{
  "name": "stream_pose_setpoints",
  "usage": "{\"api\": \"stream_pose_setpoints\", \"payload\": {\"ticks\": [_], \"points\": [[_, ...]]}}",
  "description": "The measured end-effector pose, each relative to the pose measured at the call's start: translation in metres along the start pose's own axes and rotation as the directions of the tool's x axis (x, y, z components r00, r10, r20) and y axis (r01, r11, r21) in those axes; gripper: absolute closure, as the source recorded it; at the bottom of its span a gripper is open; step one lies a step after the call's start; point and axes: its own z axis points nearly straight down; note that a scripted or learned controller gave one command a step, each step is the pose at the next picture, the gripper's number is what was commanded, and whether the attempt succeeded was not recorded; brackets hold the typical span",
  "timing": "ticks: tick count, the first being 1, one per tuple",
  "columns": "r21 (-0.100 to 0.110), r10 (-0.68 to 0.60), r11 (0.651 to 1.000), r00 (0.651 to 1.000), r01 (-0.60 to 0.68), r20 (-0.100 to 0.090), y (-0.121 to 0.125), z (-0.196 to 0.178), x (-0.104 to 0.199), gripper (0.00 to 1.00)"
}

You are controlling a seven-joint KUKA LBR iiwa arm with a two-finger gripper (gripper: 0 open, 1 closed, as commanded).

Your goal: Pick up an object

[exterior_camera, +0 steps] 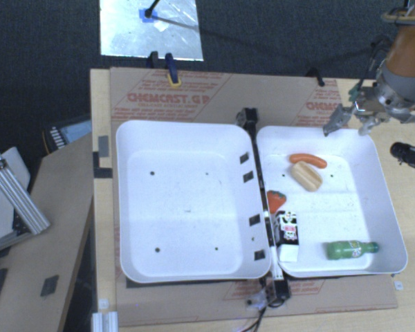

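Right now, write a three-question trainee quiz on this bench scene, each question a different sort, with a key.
1. True or false: the gripper holds the green bottle.
2. Which lies directly beside the hot dog sausage? A) bread bun B) cow-print carton C) the green bottle
3. Fill in: the sausage, bun and bottle lie in the ____ bin.

Key: 1 false, it hovers over the bin's far right corner with nothing between its fingers; 2 A; 3 right.
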Motion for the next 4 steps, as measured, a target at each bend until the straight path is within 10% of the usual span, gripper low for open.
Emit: {"api": "stream_pose_setpoints", "payload": {"ticks": [1,2,3,4], "points": [[0.008,0.007,1.000,1.000,-0.007,-0.001,-0.091,0.013,-0.021,0.00],[-0.003,0.000,1.000,1.000,0.000,0.002,-0.085,0.001,-0.019,1.00],[-0.002,-0.008,1.000,1.000,0.008,-0.003,-0.095,-0.030,0.048,1.00],[-0.011,-0.011,1.000,1.000,0.011,-0.003,-0.103,-0.144,0.143,1.00]]}}
